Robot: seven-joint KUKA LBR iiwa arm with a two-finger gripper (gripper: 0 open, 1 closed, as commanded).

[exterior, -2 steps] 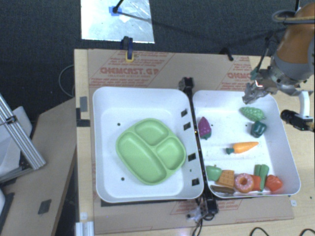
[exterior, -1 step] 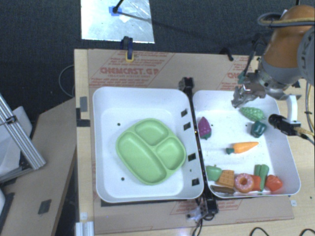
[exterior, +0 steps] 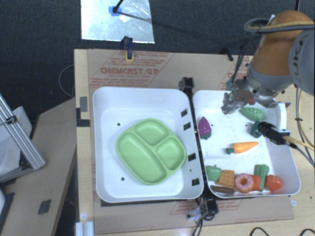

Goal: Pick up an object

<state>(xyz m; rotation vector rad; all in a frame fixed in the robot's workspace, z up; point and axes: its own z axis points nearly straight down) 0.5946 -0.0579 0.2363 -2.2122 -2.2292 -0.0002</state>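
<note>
Hovering over the right bin's [exterior: 290, 173] far end, the hand [exterior: 230, 106] sits just beside a green toy [exterior: 253, 113]; grip state can't be told. Carrot [exterior: 244, 147], purple toy [exterior: 204, 127], donut [exterior: 243, 182] lie in that bin. Green tray [exterior: 150, 151] fills left bin [exterior: 106, 132].

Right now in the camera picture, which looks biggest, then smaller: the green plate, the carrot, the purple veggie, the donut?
1. Green plate, far the biggest.
2. Carrot.
3. Donut and purple veggie look about alike, so I won't rank them.
</note>
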